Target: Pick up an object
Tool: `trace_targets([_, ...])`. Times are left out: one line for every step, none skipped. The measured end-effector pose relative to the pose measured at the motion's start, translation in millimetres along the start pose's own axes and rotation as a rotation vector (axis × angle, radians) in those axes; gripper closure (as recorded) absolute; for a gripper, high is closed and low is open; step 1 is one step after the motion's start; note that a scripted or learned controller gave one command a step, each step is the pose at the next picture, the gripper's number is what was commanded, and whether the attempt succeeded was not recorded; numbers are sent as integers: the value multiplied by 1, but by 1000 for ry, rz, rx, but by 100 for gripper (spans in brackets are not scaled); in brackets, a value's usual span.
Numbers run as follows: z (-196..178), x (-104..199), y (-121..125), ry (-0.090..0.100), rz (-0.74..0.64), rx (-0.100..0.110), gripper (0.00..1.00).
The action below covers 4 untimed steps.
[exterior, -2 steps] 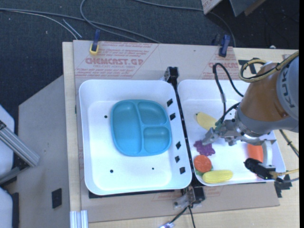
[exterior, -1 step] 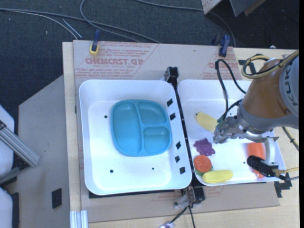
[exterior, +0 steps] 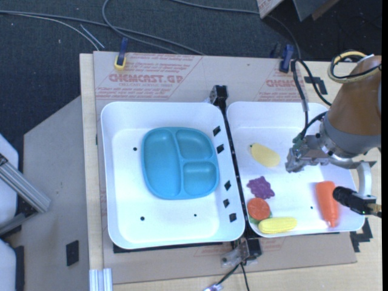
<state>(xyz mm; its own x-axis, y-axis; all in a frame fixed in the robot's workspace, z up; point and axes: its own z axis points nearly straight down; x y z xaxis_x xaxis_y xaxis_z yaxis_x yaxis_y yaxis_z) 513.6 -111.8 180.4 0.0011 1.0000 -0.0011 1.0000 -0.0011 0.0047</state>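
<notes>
I have the bench (exterior: 151, 71) under me with two white bins side by side. The left bin (exterior: 115, 180) carries a blue divided tray (exterior: 180, 162); the right bin (exterior: 285, 117) carries the small toys. The arm (exterior: 357, 111) comes in from the right and hangs over the right bin, its gripper (exterior: 296, 160) low in the bin's middle. The fingers sit in dark clutter from my angle, so I cannot tell whether they are wide or narrow, and I see nothing between them.

The nearest candidate, by my reading, is the yellow lemon-shaped toy (exterior: 265, 155), lying flat in the right bin just left of the gripper. Its long axis runs from upper left to lower right, the lower end toward the gripper.

Risks as I judge them: the gripper looks offset to the toy's right, so a straight descent could close on bare bin floor. A rounded, smooth toy could also squirt out if the fingers close along its length instead of across it.

Smaller things lie nearer the front: an orange carrot (exterior: 327, 202) pointing toward the front edge, a yellow corn cob (exterior: 278, 225) lying crosswise, a purple grape bunch (exterior: 261, 187) and a red-orange tomato (exterior: 259, 209), these last packed close enough that a grasp there could snag a neighbour.
</notes>
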Motion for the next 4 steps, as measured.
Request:
trace_targets([-23,0,1,1,-2,1,100])
trace_targets([-36,51,22,2,-6,2,100])
trace_targets([-39,114,35,3,-8,3,100])
trace_targets([-49,173,50,3,-8,2,100])
